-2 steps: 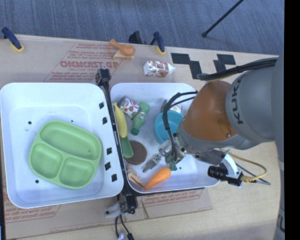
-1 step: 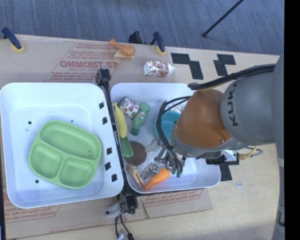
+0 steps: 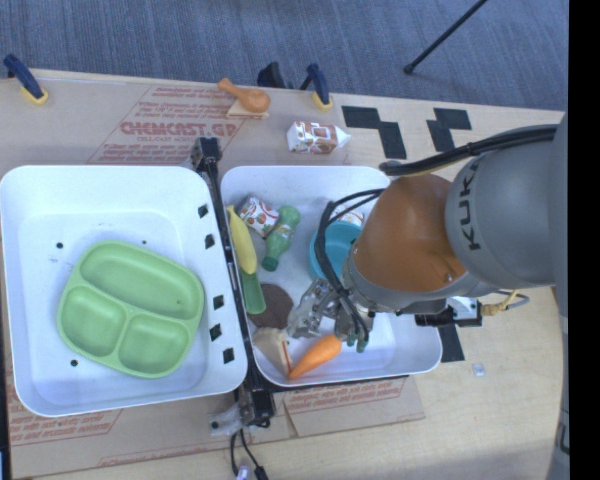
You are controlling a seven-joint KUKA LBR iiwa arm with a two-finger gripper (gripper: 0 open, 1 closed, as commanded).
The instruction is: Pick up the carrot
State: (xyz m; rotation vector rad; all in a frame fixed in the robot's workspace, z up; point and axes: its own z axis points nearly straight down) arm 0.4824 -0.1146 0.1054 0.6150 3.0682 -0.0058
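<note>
Orange carrot [image 3: 316, 355] lying tilted in the right bin [image 3: 420, 360], near its front wall, gripper [image 3: 330, 320] just above the carrot, touching or almost, its opening cannot be judged, nothing clearly between fingers

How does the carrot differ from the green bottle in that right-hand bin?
The carrot is orange and tapers to a point; the green bottle is green with a rounded body. The carrot lies by the bin's near wall, right beside the gripper; the green bottle lies further back, apart from it. Both lie tilted on their sides in the right bin.
</note>
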